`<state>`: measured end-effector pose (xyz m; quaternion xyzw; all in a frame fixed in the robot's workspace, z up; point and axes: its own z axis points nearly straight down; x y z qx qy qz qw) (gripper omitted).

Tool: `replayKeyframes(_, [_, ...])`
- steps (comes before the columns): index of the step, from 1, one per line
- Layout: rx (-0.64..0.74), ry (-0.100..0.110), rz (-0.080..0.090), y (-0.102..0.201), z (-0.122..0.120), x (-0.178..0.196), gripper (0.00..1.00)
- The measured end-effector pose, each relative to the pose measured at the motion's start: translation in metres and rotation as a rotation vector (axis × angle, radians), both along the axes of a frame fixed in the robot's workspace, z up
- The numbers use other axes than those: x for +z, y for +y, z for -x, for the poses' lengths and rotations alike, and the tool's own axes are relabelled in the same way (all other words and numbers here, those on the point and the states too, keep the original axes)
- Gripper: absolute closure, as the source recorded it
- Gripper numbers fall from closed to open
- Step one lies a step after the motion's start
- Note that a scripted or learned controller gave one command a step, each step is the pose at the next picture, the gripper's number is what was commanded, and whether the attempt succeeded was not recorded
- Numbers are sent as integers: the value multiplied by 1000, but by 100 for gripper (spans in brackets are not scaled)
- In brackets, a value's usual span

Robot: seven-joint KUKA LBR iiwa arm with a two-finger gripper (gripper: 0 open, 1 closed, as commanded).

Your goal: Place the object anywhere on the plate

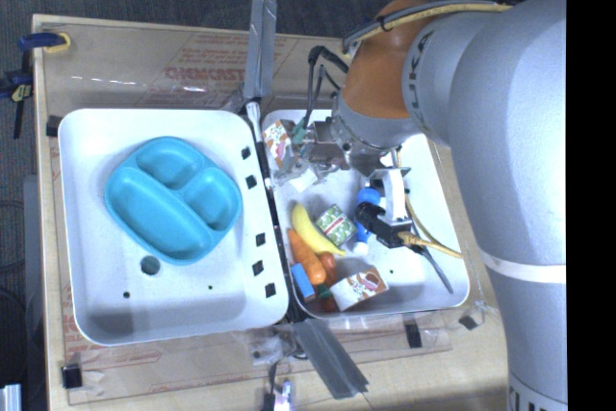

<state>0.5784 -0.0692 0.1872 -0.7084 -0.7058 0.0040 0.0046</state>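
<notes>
A blue plate (173, 197) with three compartments lies in the left bin (87, 284), with nothing on it. My gripper (310, 157) is down in the upper left part of the right bin (438, 207), close above the bin floor. Beside it, against the bin's left wall, stands a small red and white packet (278, 141). Just below the gripper lie a yellow banana (306, 228) and a green and white carton (335, 224). The wrist hides whatever lies between the fingers.
An orange carrot (310, 255), a blue block (302, 281) and a red and white carton (361, 285) crowd the right bin's lower left. A small dark round thing (149, 266) sits on the left bin's floor below the plate. The divider wall (260, 207) separates the bins.
</notes>
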Motion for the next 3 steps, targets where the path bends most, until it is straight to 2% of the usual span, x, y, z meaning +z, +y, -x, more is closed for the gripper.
replayKeyframes(1, [48, -1, 1, 55, -27, -1, 100])
replayKeyframes(2, [49, -1, 1, 54, -28, 0, 0])
replayKeyframes(3, [56, 8, 2, 55, -27, 5, 100])
